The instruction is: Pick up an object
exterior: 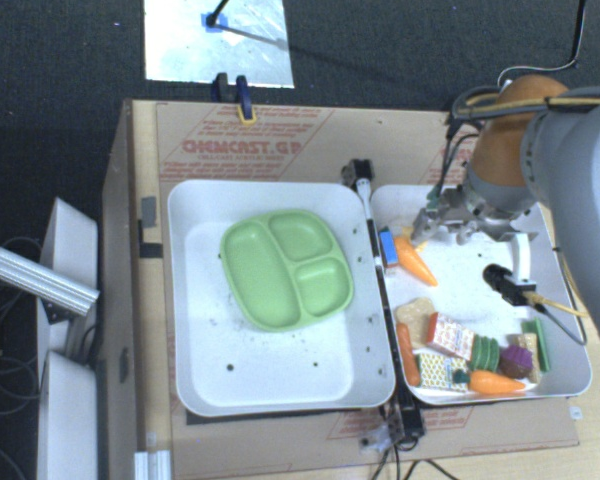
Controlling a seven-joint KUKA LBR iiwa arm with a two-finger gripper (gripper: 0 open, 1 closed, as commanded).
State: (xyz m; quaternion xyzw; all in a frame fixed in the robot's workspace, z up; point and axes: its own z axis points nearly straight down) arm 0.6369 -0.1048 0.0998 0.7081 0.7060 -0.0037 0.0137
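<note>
— Grey metal is most of what I see at the jaws [442, 220]: they hang low over the back of the right bin [570, 368], just beside the thick end of a carrot [416, 260]. Released or clenched, I cannot tell; the wrist covers them.

— Is anything held?

— Nothing shows between them. The carrot lies flat on the bin floor, tip toward the front, with a blue block [388, 247] touching its left side by the wall.

— So what could go wrong?

— Judging from here, the jaws may come down on the carrot's rounded end and squeeze it away, or catch the blue block or the bin wall. The carrot is smooth and tapered, so it could slip.

— And farther out?

— A heap of toy food [465, 353] crowds the front corner; the left bin [195, 368] carries a green divided plate [286, 268]. Both sit well apart from the reach.
</note>
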